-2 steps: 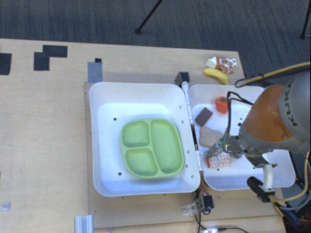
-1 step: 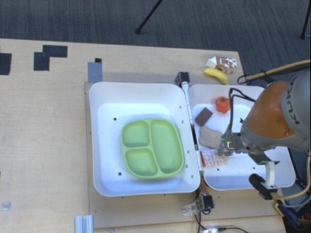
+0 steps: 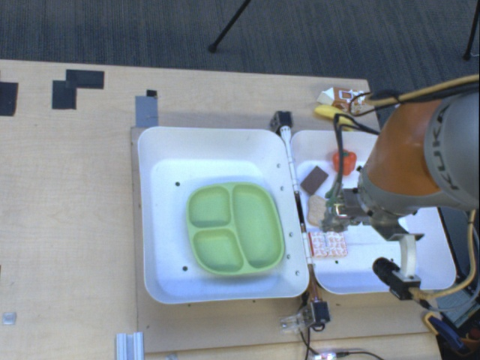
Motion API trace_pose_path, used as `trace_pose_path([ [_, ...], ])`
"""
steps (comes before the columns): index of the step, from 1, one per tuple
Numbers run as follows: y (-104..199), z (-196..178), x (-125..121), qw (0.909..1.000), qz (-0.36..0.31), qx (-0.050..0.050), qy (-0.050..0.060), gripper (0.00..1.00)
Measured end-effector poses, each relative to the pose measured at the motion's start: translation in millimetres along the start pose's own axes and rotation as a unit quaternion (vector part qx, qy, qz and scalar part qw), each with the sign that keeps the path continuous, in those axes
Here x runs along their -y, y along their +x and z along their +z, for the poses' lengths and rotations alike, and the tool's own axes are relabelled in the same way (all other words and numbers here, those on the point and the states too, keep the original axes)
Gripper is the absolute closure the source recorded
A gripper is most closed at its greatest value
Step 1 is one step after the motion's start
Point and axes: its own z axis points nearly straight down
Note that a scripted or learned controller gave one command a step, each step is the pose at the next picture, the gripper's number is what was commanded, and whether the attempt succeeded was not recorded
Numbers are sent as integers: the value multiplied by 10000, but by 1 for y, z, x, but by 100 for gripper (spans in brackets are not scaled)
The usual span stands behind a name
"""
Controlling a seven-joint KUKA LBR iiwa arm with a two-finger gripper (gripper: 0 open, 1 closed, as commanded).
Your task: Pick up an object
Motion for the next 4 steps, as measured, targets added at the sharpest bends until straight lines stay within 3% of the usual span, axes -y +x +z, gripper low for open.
trace_pose_path([
  [1,-1,0,0,10000,6,4,5,0],
  [3,-65,95,-2,10000,-3,-32,-22,0],
  [4,-68,82,-6,10000,6,6,-93,100],
])
